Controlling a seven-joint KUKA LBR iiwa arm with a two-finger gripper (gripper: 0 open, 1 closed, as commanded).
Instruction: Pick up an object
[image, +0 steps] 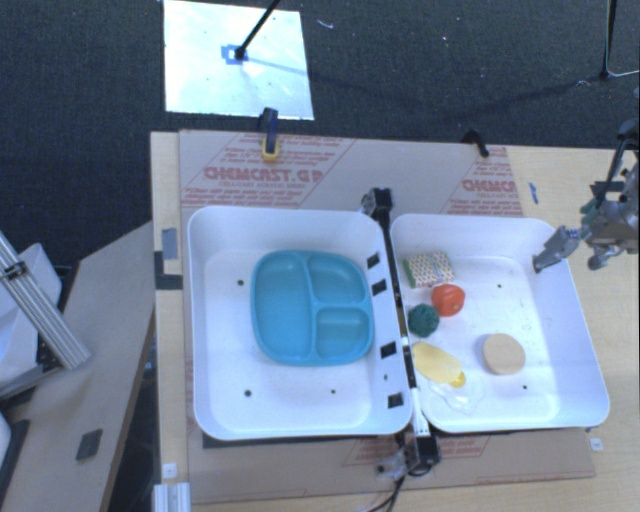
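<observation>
The approach is just starting: gripper (568, 250), fingers apart and holding nothing, sits right of the tomato (448, 298); next it must descend on it.

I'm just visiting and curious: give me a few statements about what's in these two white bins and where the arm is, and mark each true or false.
1. The blue divided plate lies in the left bin. True.
2. The red ball lies on the blue plate. False: it lies in the right bin, beside the green ball.
3. The end effector is at the right bin's far right edge, holding nothing. True.
4. The round tan disc sits in the left bin. False: it is in the right bin.
5. A yellow item lies near the divider between the bins. True.
</observation>
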